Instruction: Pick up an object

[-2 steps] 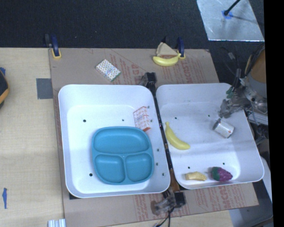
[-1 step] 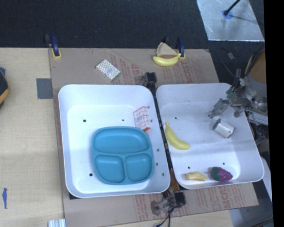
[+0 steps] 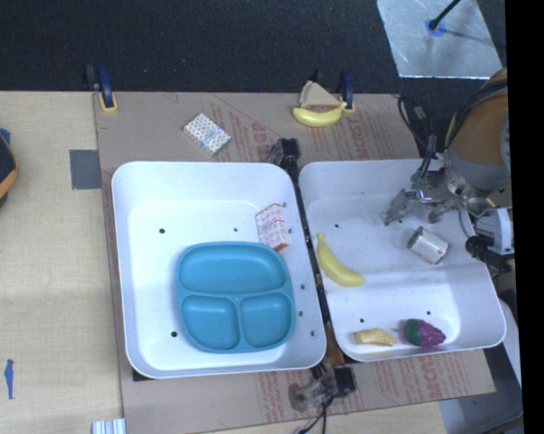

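Overhead, fingers (image 3: 408, 207) spread open, nothing between them, hovering over upper part of right bin (image 3: 466, 325). Small grey cylinder (image 3: 428, 244) lies just below-right of them on bin floor. Banana (image 3: 335, 265) near left wall; purple-green toy (image 3: 424, 333) and yellow piece (image 3: 374, 338) along front wall.

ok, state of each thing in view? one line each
Gripper: over the right bin, nothing seen between its fingers.
Blue tray: flat, right way up, in the left bin.
Carton: lying at the left bin's right wall.
Banana: lying in the right bin.
Cup: on its side, right bin.
Purple toy: lying at the right bin's front wall.
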`<state>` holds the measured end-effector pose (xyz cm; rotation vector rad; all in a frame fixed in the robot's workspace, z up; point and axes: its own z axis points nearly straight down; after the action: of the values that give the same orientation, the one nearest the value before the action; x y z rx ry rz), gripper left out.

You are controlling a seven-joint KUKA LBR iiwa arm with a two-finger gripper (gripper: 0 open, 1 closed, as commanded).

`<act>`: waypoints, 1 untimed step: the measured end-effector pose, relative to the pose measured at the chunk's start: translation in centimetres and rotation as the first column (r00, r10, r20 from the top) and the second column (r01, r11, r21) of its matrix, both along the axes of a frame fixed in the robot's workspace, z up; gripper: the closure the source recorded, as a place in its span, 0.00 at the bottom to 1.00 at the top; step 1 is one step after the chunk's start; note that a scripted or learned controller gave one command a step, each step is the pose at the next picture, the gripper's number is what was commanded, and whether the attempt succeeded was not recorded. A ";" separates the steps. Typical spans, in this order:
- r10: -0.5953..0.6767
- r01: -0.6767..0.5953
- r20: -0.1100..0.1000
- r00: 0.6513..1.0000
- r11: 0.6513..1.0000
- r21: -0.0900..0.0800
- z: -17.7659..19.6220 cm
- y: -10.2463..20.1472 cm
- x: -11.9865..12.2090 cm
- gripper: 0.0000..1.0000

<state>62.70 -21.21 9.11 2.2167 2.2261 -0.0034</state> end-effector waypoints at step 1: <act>0.003 -0.003 -0.001 1.000 1.000 0.002 10.2 13.6 -6.9 0.00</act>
<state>55.81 -7.65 19.26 2.2148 2.2311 -0.0014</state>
